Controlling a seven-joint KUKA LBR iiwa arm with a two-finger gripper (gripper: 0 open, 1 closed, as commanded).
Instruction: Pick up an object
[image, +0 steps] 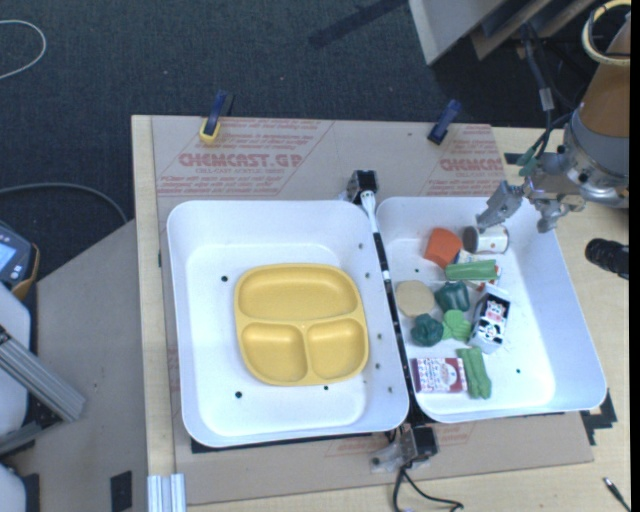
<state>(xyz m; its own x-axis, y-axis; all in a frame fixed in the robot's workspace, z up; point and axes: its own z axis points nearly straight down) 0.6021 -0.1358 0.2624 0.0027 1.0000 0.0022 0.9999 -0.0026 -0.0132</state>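
Observation:
The right bin (560, 330) holds a cluster of small items: an orange block (443, 246), a white cylinder (489, 240), a long green piece (470, 270), a beige oval (411, 297), a dark green pepper shape (452, 295) and a black-and-white carton (490, 320). My gripper (522, 213) hangs over the bin's far right corner, open, with nothing between its fingers. Its left finger (497, 208) sits just above the white cylinder.
A yellow three-compartment plate (300, 323) lies in the left bin (190, 300). A red-and-white packet (438, 375), a green pickle shape (477, 372) and a teal lump (428, 329) lie near the right bin's front. Clamps (213, 118) hold the board's far edge.

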